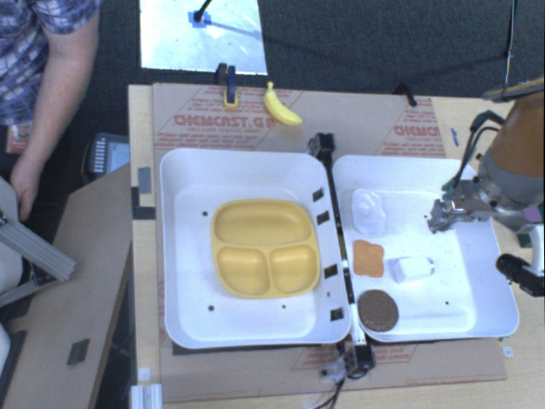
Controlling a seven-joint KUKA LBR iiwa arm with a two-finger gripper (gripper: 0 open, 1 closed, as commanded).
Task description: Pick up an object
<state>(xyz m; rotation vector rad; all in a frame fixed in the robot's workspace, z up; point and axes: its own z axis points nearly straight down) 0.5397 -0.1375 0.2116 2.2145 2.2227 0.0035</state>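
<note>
We see the gripper (pixel 440 217) over the right bin (pixel 485 313), apart from the white block (pixel 411 268); its opening we cannot tell. An orange piece (pixel 368 258) lies left.

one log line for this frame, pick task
phase: approach | gripper: over right bin, nothing seen held | right bin: orange piece, brown disc, white block | left bin: yellow tray

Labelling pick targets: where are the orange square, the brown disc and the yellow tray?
orange square (pixel 369 258), camera view, its middle.
brown disc (pixel 378 310), camera view, its middle.
yellow tray (pixel 260 221), camera view, floor of its large compartment.
</note>
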